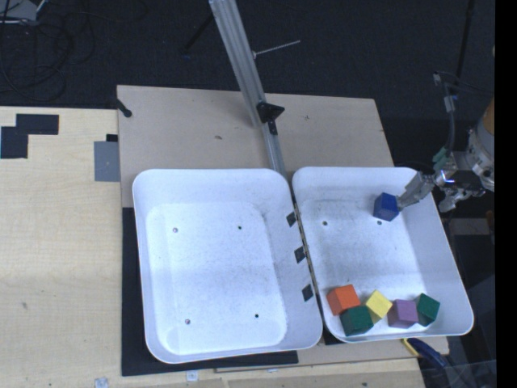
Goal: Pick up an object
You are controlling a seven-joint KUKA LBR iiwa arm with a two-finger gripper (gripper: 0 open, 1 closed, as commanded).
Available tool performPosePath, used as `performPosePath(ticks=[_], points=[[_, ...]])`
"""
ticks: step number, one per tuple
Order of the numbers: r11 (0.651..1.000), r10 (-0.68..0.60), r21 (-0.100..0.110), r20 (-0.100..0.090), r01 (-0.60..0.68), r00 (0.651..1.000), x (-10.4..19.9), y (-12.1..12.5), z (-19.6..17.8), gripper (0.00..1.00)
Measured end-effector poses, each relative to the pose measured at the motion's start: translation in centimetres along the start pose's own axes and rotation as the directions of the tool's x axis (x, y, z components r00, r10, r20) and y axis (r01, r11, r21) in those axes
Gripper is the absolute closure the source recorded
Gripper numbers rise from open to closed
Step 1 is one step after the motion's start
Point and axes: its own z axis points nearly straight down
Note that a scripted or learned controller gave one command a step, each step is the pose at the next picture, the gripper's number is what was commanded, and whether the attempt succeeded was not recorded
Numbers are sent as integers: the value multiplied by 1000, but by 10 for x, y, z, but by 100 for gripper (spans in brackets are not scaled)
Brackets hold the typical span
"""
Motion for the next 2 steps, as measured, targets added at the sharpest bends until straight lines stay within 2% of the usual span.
performPosePath(ticks=[1, 2], points=[[1000, 0, 1, 0, 0, 1000, -1, 0, -10, 100], [1000, 0, 1, 0, 0, 1000, -1, 0, -9, 0]])
